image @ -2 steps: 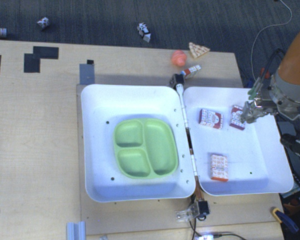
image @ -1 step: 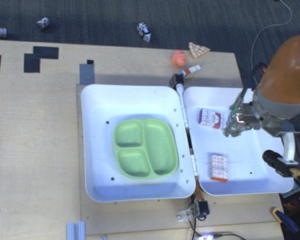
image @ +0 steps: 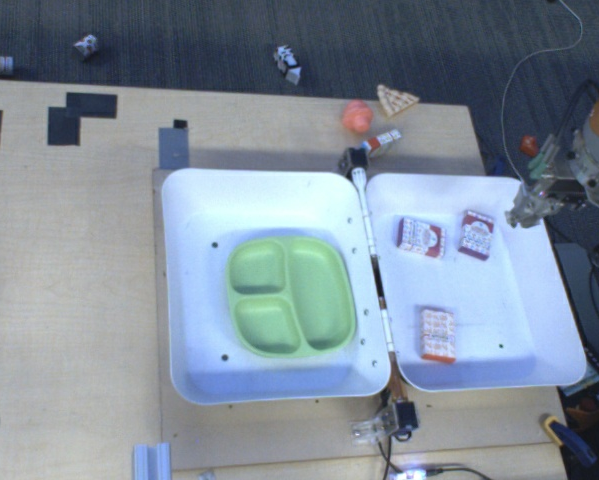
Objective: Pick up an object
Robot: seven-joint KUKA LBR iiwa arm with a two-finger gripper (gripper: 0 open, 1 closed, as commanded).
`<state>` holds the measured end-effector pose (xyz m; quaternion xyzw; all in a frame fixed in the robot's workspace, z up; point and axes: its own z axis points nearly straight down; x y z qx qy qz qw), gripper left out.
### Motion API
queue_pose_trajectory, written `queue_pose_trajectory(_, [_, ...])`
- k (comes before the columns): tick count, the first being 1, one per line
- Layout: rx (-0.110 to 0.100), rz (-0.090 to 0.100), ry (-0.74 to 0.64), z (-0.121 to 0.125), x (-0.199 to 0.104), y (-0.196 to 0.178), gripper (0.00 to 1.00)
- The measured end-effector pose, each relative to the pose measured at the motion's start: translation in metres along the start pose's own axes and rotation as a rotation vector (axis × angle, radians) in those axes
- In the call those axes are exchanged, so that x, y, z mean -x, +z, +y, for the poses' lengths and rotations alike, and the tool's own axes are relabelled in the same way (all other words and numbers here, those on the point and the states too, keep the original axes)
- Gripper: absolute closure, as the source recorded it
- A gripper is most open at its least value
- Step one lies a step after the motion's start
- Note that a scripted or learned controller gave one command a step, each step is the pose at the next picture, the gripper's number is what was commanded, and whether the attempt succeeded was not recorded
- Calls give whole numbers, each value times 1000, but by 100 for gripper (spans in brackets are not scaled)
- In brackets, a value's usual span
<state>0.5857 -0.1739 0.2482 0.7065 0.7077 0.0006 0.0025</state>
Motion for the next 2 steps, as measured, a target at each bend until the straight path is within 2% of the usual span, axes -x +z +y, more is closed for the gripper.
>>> queue_pose_trajectory(1, [-2, 2, -1, -97, 5, 6, 100])
queue_pose_trajectory(2, [-1, 4, -4, -98, -90, 12, 100])
